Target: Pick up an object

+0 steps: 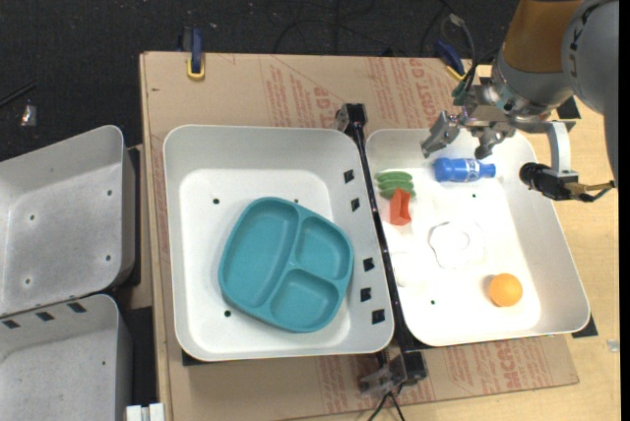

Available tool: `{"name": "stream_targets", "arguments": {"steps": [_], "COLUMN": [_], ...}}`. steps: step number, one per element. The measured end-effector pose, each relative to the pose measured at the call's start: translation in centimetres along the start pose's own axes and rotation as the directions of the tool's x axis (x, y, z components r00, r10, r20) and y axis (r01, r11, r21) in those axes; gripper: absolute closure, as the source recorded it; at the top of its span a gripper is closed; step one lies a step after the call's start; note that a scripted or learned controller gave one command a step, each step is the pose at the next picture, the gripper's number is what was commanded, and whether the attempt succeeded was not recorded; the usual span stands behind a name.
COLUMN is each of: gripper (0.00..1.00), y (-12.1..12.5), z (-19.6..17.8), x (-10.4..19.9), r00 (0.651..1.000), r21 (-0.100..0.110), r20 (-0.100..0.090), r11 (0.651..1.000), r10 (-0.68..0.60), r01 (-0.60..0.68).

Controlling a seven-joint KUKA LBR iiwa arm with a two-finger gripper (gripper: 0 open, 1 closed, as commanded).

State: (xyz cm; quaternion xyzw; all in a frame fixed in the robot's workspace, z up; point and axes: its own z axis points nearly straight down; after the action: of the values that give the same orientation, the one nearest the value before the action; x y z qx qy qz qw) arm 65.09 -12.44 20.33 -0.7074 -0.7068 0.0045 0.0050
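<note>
The arm reached in from the right, its gripper (460, 140) spread open and empty just above a smooth blue bottle (464, 170).

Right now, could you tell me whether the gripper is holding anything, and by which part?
Nothing is held. The open two-finger gripper hangs just above the small blue plastic bottle, which lies on its side in the right white bin, outside the fingers.
</note>
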Motion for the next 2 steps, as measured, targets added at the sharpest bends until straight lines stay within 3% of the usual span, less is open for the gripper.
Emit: {"name": "stream_targets", "arguments": {"steps": [1,2], "gripper": [0.0,0.0], "y": [0.3,0.1], "z": [-0.9,3.6], "x": [0.0,0.6], "r00": [1.0,1.0], "r21": [-0.014,-0.01], "r20": [0.002,0.001], "r11": [1.0,1.0], "r10": [-0.002,-0.004], "r01": [0.002,0.004]}}
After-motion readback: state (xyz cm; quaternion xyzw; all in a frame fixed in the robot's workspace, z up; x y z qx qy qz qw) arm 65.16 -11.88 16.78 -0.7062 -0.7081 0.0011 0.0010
